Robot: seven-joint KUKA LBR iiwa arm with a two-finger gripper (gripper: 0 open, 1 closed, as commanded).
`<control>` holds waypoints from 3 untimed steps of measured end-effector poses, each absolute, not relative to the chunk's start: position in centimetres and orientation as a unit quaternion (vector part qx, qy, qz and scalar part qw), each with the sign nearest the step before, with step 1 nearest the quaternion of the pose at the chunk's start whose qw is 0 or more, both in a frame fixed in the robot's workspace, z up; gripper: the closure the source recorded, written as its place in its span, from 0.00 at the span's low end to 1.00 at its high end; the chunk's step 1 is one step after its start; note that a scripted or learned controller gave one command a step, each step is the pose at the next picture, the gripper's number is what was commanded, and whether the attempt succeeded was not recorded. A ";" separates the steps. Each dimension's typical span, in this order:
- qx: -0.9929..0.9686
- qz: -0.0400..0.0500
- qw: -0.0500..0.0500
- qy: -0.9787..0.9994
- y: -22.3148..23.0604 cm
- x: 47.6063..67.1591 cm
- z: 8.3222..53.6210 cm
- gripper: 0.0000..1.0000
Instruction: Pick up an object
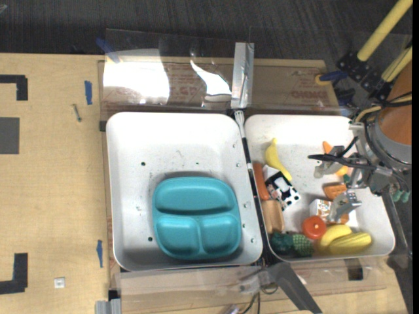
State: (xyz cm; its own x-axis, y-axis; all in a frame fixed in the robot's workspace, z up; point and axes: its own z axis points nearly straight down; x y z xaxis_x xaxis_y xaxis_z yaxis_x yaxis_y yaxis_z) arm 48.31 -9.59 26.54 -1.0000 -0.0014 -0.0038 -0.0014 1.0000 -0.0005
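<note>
Front of desk (46, 175): left bin (131, 142) carries a teal divided tray (195, 216). Right bin (386, 241) is cluttered with toy food: yellow bananas (347, 239), another banana (275, 157), red tomato (313, 226), green piece (291, 243). Pincer (345, 203) sits low over the right side of that bin, near an orange piece (334, 190); can't tell its opening or whether it grips anything. Step looks like descent/grasp attempt. Next: close on one item, lift straight.

The tan wooden bench (52, 195) bears two shallow white bins, left (131, 142) and right (294, 133), side by side.
</note>
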 end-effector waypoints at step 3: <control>0.089 0.000 0.005 0.996 -16.2 57.6 8.8 0.00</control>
